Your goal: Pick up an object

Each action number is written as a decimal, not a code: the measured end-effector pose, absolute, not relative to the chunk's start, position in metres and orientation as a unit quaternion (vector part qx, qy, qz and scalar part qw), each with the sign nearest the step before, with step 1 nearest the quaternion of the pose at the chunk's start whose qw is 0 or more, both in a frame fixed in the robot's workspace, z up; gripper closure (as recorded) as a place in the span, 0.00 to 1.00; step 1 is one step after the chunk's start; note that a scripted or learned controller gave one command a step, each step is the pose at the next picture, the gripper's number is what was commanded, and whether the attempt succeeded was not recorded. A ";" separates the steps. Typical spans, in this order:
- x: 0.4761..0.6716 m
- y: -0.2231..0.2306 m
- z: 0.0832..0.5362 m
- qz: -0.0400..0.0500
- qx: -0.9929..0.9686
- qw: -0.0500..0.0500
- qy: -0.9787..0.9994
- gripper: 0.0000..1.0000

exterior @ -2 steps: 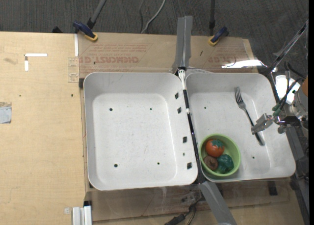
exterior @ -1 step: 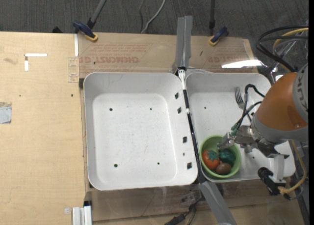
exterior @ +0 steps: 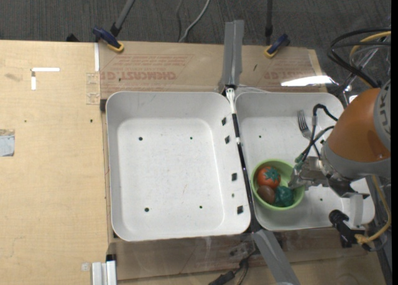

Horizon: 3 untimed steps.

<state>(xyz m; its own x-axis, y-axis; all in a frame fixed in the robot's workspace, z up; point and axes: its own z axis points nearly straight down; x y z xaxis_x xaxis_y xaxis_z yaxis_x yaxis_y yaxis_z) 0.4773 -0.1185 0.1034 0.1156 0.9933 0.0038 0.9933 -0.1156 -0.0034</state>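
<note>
the left bin (exterior: 168, 165) lies beside the right bin (exterior: 280, 122), where a green bowl (exterior: 278, 185) sits near the front left corner, holding an orange ball (exterior: 270, 175), a brown lump (exterior: 266, 194) and a teal piece (exterior: 285, 196). a fork (exterior: 303, 122) lies further back. the gripper (exterior: 298, 178) hangs at the bowl's right rim under the arm (exterior: 360, 134), which hides the bin's right side; whether its grasp is wide or narrow cannot be told.

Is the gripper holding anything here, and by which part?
Cannot be told. The gripper sits at the green bowl, near its right rim, but no hold is visible.
</note>
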 end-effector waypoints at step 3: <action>0.476 -0.086 0.190 0.002 -0.808 0.002 -0.589 0.00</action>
